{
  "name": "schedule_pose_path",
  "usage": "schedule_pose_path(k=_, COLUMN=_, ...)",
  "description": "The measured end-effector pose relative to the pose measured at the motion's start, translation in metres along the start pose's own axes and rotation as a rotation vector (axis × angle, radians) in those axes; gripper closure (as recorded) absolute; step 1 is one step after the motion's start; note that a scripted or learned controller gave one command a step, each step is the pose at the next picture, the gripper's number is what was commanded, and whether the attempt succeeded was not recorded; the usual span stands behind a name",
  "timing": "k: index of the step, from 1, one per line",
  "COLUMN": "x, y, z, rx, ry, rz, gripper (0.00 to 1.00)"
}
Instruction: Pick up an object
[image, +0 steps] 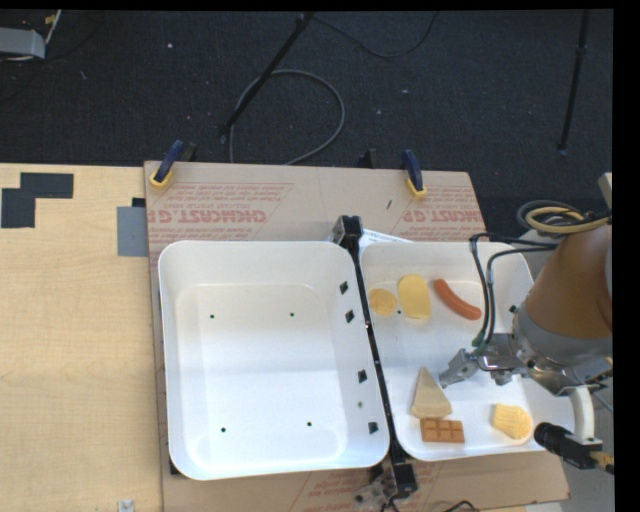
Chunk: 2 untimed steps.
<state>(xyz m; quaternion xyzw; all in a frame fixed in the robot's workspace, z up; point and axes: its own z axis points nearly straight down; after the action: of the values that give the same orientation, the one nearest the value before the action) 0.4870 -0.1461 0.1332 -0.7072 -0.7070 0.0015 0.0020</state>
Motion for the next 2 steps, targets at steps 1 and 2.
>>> schedule_pose_path(k=1, x=-0.001, y=0.001, z=-0.012, rx=-0.004, ry=-0.001, rz=0.001, gripper=1.0)
schedule_pose_path(k=2, x=-0.01, y=0.001, z=-0.059, rx=-0.008, ry=-0.002, rz=0.001, gripper=1.0)
